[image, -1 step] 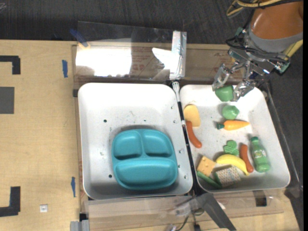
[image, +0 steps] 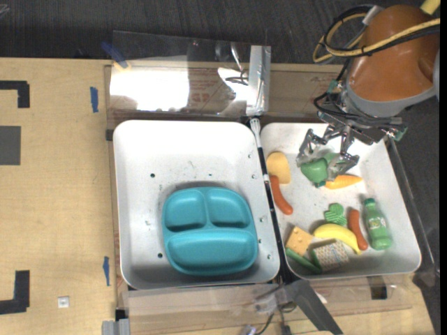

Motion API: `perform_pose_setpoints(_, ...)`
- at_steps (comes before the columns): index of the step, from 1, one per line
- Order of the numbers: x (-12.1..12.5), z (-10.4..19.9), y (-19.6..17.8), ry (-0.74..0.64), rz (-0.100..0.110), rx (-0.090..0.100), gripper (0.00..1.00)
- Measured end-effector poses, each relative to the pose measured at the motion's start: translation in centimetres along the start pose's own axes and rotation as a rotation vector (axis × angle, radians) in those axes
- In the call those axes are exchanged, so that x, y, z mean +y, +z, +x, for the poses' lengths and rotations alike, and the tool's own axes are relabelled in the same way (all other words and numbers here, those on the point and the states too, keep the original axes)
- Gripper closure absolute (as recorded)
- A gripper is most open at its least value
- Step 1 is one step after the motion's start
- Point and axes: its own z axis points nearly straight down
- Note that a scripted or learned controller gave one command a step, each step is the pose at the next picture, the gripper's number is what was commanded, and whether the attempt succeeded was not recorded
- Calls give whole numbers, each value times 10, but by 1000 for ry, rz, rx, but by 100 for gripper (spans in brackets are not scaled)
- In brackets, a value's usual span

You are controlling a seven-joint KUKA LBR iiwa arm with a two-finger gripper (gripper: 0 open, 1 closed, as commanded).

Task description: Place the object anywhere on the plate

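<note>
Poised low in the right bin point(image: 401, 253), near its 12 o'clock wall: the gripper point(image: 326, 152), fingers spread to either side of a green toy pepper point(image: 316, 169) without visibly pinching it, so no firm hold to claim yet. Directly under the fingertips, then, the likely object, touching an orange carrot-like piece point(image: 343, 181) at its 3 o'clock side. Off toward 8 o'clock from the tool, across the divider between bins: the teal plate point(image: 208, 230), three-compartment, nothing on it, sitting in the 6 o'clock half of the left bin point(image: 140, 152). Probably a close-and-lift first, then a carry down and left over the rim. Also in the right bin: a yellow piece point(image: 278, 163) and a sausage point(image: 281, 196) at 9 o'clock, a green bottle point(image: 376, 223), a banana point(image: 335, 233) and a cheese wedge point(image: 299, 240) toward 6.
</note>
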Motion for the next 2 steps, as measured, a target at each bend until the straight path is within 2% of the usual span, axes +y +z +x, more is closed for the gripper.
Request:
perform_pose_setpoints(1, 74, 11, 32, 102, 0, 2, 100)
perform_pose_setpoints(2, 145, 18, 31, -111, -1, 4, 100)
